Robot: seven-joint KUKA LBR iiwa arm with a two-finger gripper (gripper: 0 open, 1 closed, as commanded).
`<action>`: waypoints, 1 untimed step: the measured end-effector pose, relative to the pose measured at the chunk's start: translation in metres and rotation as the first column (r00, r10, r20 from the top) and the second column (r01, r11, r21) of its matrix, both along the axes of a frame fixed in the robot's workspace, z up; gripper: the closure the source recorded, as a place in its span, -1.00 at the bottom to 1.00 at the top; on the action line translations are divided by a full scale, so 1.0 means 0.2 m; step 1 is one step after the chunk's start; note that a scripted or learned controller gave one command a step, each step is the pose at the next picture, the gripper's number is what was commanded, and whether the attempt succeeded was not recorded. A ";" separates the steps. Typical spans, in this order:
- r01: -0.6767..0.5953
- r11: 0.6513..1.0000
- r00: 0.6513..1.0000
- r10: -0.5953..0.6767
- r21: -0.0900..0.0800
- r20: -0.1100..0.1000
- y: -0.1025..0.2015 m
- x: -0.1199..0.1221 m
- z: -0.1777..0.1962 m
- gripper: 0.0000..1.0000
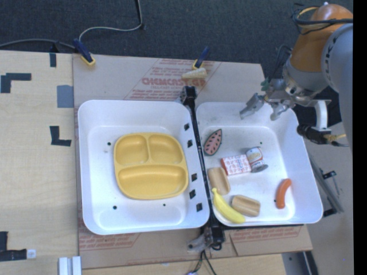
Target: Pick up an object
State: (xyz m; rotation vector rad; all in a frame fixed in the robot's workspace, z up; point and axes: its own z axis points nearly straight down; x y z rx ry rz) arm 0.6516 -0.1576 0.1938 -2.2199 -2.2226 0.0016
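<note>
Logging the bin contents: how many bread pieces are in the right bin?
2. One bun lies left of centre, below the red-and-white box; another lies near the front edge, beside the banana.

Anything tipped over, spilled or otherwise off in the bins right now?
One thing: the small can in the right bin lies on its side beside the red-and-white carton. Nothing looks spilled or damaged; the yellow tray sits flat.

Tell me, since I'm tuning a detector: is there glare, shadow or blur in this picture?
Camera view: even, soft lighting; the white bins look bright but keep detail; faint shadows under the yellow tray and banana; the gripper is slightly soft.
</note>
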 end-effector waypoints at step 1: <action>-0.001 1.000 1.000 0.001 -0.001 0.003 0.07 0.09 -0.54 -1.00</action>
